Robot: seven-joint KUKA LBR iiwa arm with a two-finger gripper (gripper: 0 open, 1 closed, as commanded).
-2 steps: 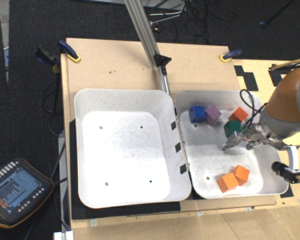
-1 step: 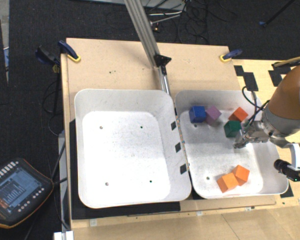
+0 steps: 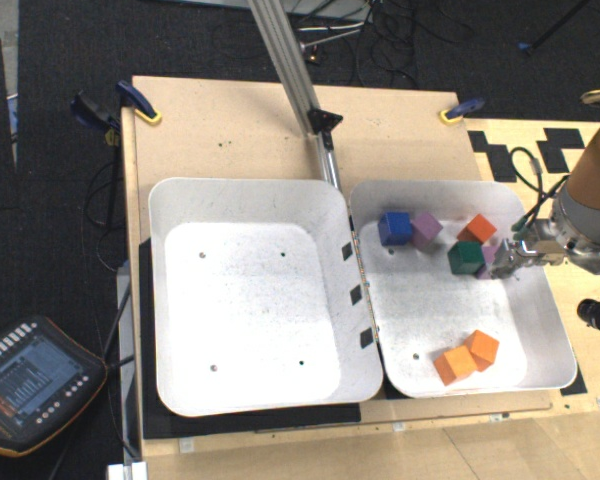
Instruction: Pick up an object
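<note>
Camera view looks down on a bench carrying two white bins. The left bin is bare, while the right bin holds a scatter of small blocks. Toward its far side sit a blue block and a light purple block, touching or nearly so. Further right lie a green block and an orange block just behind it. Near the front edge, well apart from these, two more orange blocks rest against each other.

The arm reaches in from the right, and its gripper is down at the bin's right side, just beside the green block. Something pale purple shows at the tip there, but whether it is another block or part of the tool is too small to tell. Whether the gripper is released or clenched cannot be told from this angle, and nothing can be said to be held.

The step in hand looks like the approach to a grasp, with the green block or its close neighbours the likely target. A good next move would centre the tool over one block alone, since the orange one crowds it, then close and lift straight up.
</note>
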